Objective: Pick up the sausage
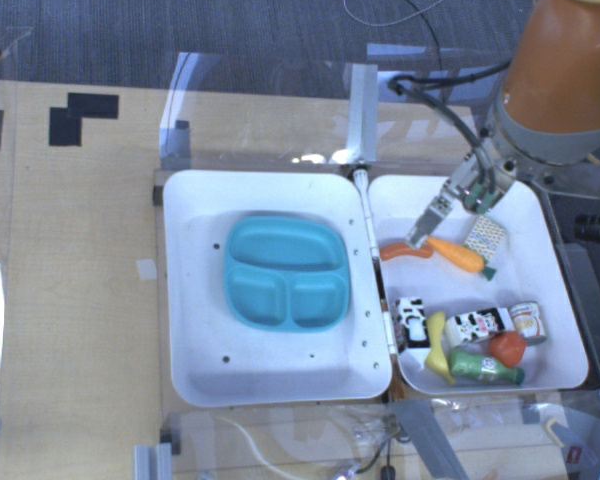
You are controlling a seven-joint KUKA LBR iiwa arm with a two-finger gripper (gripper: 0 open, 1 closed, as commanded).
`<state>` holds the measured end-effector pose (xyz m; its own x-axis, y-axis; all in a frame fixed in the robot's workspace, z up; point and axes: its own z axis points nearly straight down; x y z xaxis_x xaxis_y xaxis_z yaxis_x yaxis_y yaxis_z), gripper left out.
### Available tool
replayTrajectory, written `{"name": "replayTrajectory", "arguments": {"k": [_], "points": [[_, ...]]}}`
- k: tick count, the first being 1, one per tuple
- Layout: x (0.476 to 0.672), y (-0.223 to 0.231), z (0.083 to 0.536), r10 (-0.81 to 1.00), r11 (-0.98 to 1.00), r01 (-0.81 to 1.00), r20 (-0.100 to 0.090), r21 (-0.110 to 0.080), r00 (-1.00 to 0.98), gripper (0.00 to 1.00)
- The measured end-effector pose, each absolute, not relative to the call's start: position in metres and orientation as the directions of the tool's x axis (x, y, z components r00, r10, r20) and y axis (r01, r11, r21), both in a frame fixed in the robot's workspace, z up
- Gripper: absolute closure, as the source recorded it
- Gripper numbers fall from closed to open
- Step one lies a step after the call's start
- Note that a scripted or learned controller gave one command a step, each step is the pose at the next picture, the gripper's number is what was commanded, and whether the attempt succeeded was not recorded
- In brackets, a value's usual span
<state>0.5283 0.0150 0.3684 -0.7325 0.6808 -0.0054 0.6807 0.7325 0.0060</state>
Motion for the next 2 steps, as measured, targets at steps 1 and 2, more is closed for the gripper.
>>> {"name": "replayTrajectory", "arguments": {"k": [1, 2], "points": [[0.530, 0.015, 0.381, 0.681, 0.732, 0.681, -0.012, 0.013, -0.732, 1.00], [0.577, 0.039, 0.330, 0.681, 0.732, 0.681, -0.004, 0.005, -0.732, 1.00]]}}
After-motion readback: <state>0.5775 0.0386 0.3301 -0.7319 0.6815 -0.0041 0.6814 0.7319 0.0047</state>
